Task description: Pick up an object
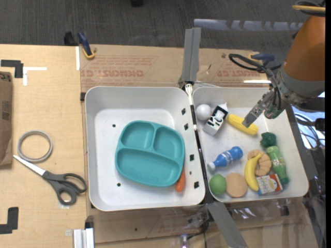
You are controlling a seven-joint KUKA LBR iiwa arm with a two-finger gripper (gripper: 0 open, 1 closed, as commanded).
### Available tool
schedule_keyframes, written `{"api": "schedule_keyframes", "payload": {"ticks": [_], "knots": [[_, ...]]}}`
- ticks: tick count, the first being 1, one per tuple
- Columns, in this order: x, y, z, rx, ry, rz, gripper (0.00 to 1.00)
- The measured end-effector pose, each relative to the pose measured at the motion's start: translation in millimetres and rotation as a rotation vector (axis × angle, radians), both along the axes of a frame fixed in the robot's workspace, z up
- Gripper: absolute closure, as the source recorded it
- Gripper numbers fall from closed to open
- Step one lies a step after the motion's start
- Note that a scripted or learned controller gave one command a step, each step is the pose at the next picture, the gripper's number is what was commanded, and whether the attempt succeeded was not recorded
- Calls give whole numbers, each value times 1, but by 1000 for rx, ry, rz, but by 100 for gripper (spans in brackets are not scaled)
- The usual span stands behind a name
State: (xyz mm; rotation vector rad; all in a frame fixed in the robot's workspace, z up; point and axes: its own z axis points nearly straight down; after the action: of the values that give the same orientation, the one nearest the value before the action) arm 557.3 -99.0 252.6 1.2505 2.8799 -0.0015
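My gripper (pixel 252 118) hangs over the upper part of the right bin (pixel 296 154), its tip right at a yellow corn-like piece (pixel 239 123); whether it touches that piece is unclear. Left of it lie a white ball (pixel 204 110) and a black-and-white box (pixel 216 120). Lower in the same bin are a blue bottle (pixel 226 158), a banana (pixel 251 172), a bread piece (pixel 265 161), a green bottle (pixel 276 159), broccoli (pixel 268 138), a lime (pixel 218 184), a tan round (pixel 237 185) and a small carton (pixel 269 183).
The left bin (pixel 98 138) holds a teal divided plate (pixel 150 153), with a carrot (pixel 180 181) at the plate's lower right edge. On the bench to the left lie scissors (pixel 57 180), a tape roll (pixel 34 145) and a brown bag (pixel 5 119).
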Motion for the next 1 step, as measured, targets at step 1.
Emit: {"api": "schedule_keyframes", "payload": {"ticks": [1], "knots": [[-20,-33,-161,1,1,-89,100]]}}
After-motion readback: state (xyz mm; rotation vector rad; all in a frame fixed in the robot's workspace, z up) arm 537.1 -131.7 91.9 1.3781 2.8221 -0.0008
